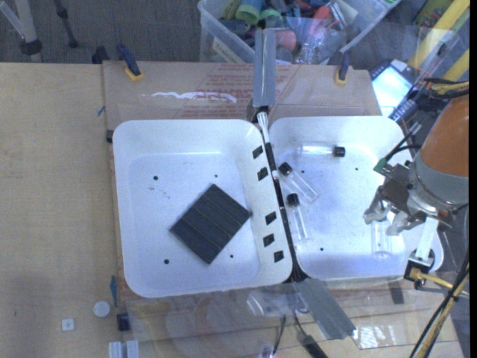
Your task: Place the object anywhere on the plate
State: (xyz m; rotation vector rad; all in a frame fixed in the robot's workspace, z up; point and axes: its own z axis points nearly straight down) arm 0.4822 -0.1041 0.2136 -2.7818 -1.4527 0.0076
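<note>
A dark grey square plate (211,223) lies flat and turned at an angle in the left bin (141,144). Three clear vials with black caps lie in the right bin (350,129): one (317,150) near the back, one (298,185) by the divider and one (297,218) just in front of it. My gripper (387,220) hangs low over the right bin's front right part, far from the plate. Its fingers (371,215) stand apart with nothing visibly clamped between them. A faint clear shape (381,241) lies on the bin floor just under the fingertips.
A raised white divider (267,200) with black marks separates the bins. A crate of coloured toys (298,10) stands behind the bench. Cables (436,327) run along the right side, and orange clamps (132,68) hold the board at the back.
</note>
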